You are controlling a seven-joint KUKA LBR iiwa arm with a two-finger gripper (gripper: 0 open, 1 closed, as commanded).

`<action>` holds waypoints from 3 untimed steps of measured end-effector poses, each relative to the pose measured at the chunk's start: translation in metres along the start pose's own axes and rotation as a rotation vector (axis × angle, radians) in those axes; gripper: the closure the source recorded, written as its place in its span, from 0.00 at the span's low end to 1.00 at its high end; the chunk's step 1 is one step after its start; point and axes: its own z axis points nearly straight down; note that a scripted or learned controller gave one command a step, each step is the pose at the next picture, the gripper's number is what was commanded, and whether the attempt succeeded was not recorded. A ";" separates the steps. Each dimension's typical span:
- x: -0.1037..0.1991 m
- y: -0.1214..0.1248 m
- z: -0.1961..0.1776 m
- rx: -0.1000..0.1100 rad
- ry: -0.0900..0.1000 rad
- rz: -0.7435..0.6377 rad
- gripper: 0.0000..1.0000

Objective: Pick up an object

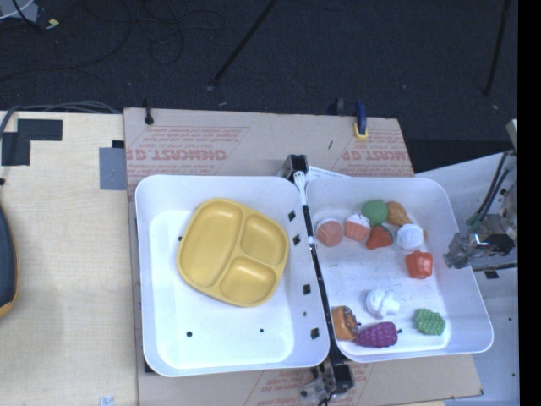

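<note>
The right bin (pixel 461 311) holds several toy foods: a green ball (pixel 375 211), a pink round piece (pixel 329 233), a red pepper (pixel 418 265), a white piece (pixel 382 301), a purple grape bunch (pixel 377 335) and a green bunch (pixel 429 321). The gripper (pixel 475 250) sits at the right rim of that bin, beside the red pepper and apart from it. Nothing shows between its fingers.
A yellow divided plate (pixel 234 250) lies in the left bin (pixel 161 311). Both bins rest on a cardboard sheet (pixel 254 146) on the bench. A blue clamp (pixel 361 118) stands at the sheet's far edge. A dark object (pixel 5 269) lies at the far left.
</note>
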 end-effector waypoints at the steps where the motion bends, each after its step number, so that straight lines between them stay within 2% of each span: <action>1: -0.002 -0.001 -0.009 0.001 0.001 0.002 1.00; 3: -0.006 -0.002 -0.028 0.002 0.003 0.003 1.00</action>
